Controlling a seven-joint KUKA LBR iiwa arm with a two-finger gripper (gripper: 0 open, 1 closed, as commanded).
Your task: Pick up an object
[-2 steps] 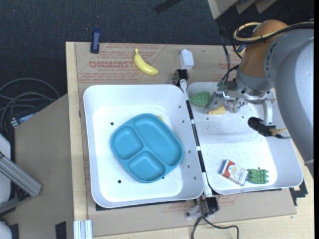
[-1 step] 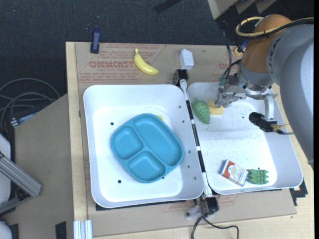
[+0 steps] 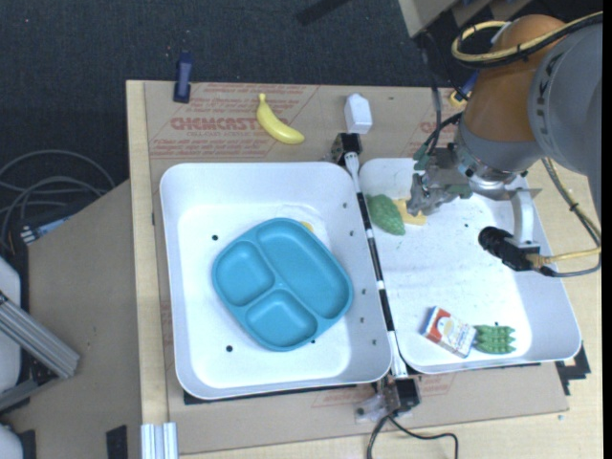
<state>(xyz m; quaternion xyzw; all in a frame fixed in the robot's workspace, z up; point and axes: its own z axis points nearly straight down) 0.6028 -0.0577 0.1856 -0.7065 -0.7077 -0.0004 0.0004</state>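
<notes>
Arm: grey with an orange band, enters from the upper right of the frame and reaches down over the right bin.
Claw: low over the upper left corner of the right bin; how far its fingers stand apart cannot be told, and nothing is seen between them.
Green object: oval, lying in the upper left of the right bin, just left of the claw, close to the divider between the bins.
Yellow piece: small, beside the green object, directly under the claw tip.
Small box: red and white, lower centre of the right bin, lying flat.
Green toy: touching or just beside the small box, on its right.
Left bin: holds a blue divided plate with three compartments, near its centre.
Worktop: brown board under both bins.
Banana: yellow, on the worktop above the left bin, outside both bins.
</notes>
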